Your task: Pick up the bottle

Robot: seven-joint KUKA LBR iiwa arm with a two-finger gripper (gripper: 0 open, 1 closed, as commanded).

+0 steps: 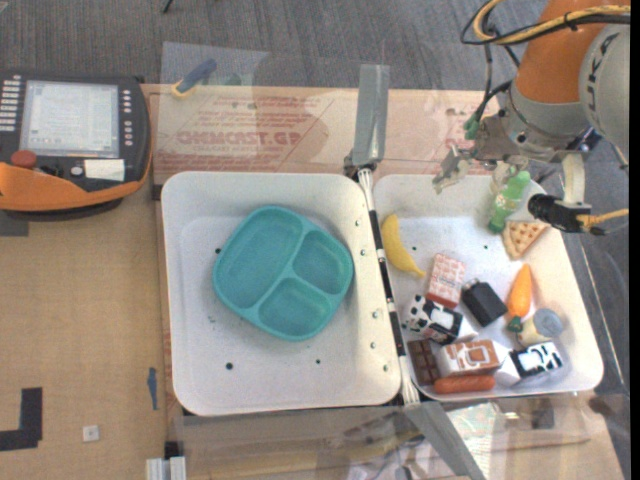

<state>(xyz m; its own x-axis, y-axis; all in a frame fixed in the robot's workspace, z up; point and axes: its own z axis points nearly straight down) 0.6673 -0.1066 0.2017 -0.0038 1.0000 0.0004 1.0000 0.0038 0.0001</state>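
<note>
Bench [80, 308] with two bins [190, 298]

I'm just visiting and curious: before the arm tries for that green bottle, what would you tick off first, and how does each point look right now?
1. Bottle in plain sight, near the far edge of the right bin: ok.
2. Bottle upright: ok, roughly.
3. Gripper over the bottle: ok, it sits just above it.
4. Bottle between the fingers: cannot tell.
5. Room around the bottle: not ok, the waffle lies close beside it.
6. Banana out of the way: ok.
</note>
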